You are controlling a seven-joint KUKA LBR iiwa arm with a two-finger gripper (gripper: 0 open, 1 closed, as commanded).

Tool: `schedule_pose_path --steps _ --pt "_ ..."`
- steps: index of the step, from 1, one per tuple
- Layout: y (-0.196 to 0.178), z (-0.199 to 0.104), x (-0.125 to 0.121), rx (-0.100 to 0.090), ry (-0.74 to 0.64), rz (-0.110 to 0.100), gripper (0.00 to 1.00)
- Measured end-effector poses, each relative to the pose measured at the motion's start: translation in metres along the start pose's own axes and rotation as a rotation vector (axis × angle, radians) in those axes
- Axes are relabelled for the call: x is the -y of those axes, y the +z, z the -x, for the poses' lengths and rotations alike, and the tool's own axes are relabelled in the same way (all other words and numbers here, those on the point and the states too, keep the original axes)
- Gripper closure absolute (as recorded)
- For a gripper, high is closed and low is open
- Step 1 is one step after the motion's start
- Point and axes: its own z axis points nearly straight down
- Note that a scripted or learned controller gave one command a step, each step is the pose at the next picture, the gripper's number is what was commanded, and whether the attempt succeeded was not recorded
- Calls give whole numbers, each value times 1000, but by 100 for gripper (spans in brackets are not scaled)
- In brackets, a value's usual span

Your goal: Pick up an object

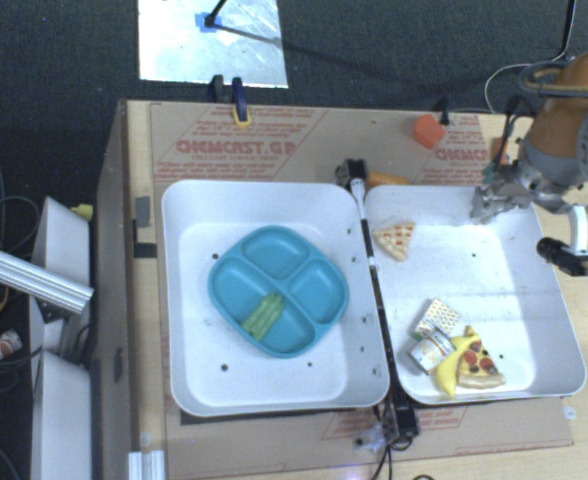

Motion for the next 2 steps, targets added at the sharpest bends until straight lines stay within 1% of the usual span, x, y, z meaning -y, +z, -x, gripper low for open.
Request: schedule_pose_path --steps 2 --pt "-23 1 -3 4 -6 8 100"
